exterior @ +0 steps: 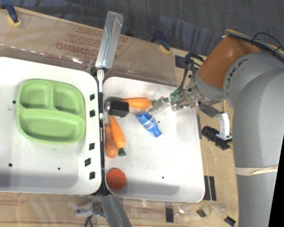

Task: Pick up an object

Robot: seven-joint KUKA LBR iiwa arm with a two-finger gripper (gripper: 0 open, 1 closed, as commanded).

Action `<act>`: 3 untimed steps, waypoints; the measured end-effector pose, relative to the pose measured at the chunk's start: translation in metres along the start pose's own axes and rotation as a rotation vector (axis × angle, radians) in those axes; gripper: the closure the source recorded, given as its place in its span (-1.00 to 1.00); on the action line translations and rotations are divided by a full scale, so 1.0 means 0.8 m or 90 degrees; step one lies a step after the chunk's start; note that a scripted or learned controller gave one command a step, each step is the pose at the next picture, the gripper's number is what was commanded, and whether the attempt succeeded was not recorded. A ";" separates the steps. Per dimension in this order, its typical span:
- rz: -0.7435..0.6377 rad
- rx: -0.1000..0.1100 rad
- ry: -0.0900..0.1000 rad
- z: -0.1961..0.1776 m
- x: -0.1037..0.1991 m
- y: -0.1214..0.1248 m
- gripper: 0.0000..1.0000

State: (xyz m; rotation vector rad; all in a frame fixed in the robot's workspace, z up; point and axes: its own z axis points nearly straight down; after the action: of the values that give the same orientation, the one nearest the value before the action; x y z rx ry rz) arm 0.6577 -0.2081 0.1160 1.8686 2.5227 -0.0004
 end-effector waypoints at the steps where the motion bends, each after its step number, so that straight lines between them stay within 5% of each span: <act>1: 0.003 0.003 0.002 0.031 0.051 -0.025 -1.00; 2: 0.017 0.003 0.002 0.030 0.087 -0.070 -1.00; 3: 0.038 0.001 0.001 0.030 0.052 -0.002 -1.00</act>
State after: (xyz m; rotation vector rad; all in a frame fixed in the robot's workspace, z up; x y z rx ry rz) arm 0.6440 -0.1685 0.0923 1.9446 2.4680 -0.0015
